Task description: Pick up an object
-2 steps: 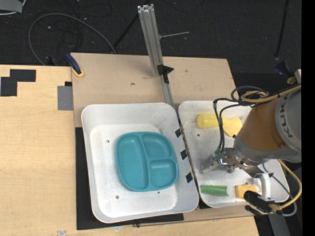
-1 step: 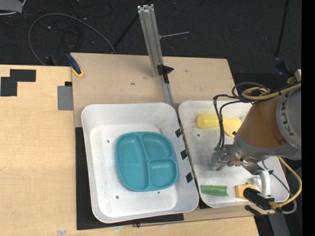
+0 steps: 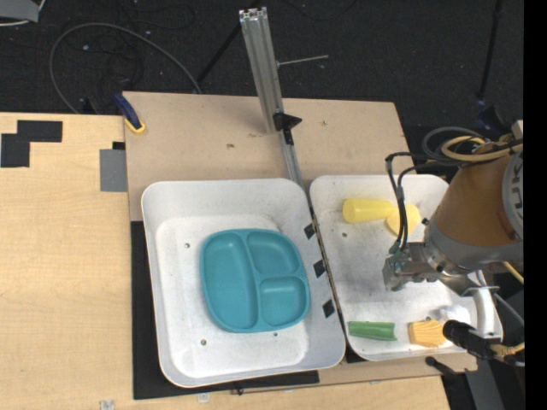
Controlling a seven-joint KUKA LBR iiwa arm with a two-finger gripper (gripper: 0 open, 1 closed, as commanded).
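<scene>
Gripper (image 3: 400, 273) sits low in the right bin (image 3: 367, 254), center-right of the frame; can't tell how it is set, too dark and small, nothing visibly held. Arm (image 3: 479, 207) enters from the right, orange band just above the wrist. Yellow object (image 3: 369, 210) lies above-left of the gripper, near it, toward the bin's upper part, partly behind a black cable. Green block (image 3: 371, 330) rests at the bin's lower edge, below-left of the gripper. Small brush with yellow bristles (image 3: 427, 332) just right of the green block. Left bin (image 3: 171, 229) holds a teal divided plate (image 3: 254, 278), middle of frame. Both bins on the desk (image 3: 60, 254).
</scene>
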